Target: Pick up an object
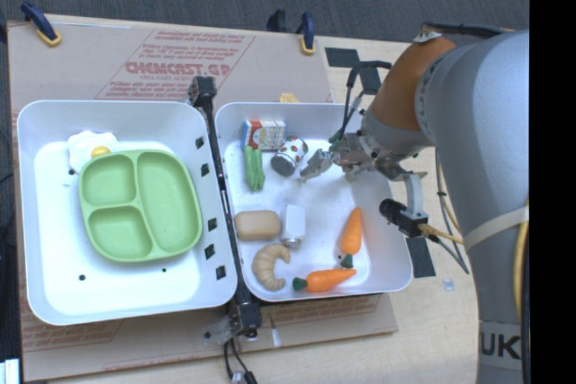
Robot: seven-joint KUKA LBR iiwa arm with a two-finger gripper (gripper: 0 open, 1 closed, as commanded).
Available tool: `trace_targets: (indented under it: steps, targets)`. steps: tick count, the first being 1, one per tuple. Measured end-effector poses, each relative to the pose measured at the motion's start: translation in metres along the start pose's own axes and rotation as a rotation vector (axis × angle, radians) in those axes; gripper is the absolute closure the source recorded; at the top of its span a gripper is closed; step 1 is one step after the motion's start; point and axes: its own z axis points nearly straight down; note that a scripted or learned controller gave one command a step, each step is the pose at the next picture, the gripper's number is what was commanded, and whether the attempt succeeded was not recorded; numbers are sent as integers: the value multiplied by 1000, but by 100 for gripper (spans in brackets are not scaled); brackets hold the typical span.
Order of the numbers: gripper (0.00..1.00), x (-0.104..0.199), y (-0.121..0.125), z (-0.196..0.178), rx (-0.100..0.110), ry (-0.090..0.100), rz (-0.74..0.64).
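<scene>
My hand [317, 165] hung low in the right bin [396, 270], toward its twelve o'clock side; I could not tell its opening. The small can [286, 161] lay just at its nine o'clock. I judged a straight, centred descent best, clear of the green bean [254, 168].

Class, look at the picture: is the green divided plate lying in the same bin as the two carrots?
No. The green divided plate lies in the left bin, while both carrots lie in the right bin.
</scene>
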Motion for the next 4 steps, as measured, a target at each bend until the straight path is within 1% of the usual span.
trace_targets:
  steps: [1,2,4]
  targets:
    - [0,24,-74,0,2,-1,-1]
    - [100,24,-73,-11,3,-1,-4]
    - [100,24,-72,-31,3,-1,-10]
